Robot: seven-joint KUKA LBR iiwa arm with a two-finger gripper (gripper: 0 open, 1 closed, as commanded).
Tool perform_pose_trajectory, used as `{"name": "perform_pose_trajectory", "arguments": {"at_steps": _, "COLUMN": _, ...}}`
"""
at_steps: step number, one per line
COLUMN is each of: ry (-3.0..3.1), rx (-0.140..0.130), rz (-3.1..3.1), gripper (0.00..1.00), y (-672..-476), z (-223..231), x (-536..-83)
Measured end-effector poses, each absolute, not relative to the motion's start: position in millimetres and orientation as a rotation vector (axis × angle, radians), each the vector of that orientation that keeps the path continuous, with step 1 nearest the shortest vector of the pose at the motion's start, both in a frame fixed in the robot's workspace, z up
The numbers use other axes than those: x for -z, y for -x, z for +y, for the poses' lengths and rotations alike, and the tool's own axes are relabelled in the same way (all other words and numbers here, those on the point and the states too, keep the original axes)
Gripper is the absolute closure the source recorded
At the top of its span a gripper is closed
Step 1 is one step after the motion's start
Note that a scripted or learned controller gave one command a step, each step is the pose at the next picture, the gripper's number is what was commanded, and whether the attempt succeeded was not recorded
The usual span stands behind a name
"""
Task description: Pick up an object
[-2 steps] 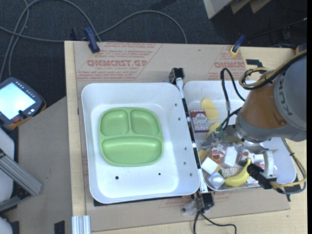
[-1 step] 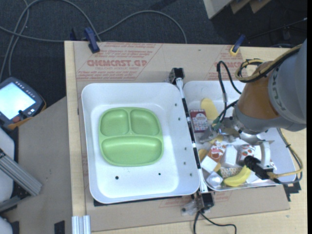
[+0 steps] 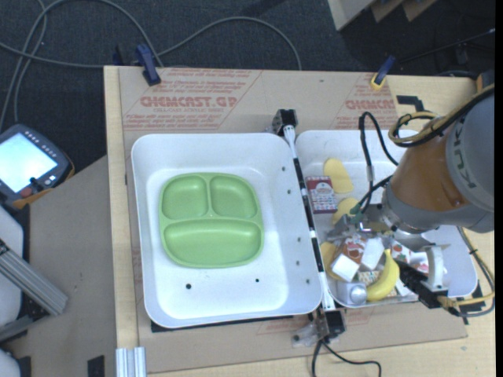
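Observation:
The right bin [image 3: 314,143] holds a heap of small objects. Among them are a pale yellow piece [image 3: 339,174], a red and white box [image 3: 321,193], a white block [image 3: 344,268] and a banana [image 3: 383,281]. My gripper [image 3: 366,236] is low in this bin, over the middle of the heap, just above the white block and left of the banana. The grey wrist with its orange band [image 3: 428,183] hides the bin's right half. Clutter and the wrist hide the gripper's tips, and I cannot make out any object held in it.
The left bin [image 3: 149,157] contains a green divided plate [image 3: 211,218]. A black hinge strip [image 3: 302,203] runs between the two bins. Cables [image 3: 369,144] loop over the right bin's far edge. Blue clamps [image 3: 147,63] hold the cardboard at the back.

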State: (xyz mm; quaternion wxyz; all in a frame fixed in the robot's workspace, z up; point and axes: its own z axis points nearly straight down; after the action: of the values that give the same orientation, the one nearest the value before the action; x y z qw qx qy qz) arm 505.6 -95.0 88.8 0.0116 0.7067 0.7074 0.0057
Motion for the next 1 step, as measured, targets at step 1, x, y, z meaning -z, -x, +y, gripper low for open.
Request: {"name": "perform_pose_trajectory", "arguments": {"at_steps": 1, "ry": -2.200, "rx": -0.024, "rz": 2.204, "gripper": 1.00, "y": -507.5, "z": -94.1, "x": -99.4}}
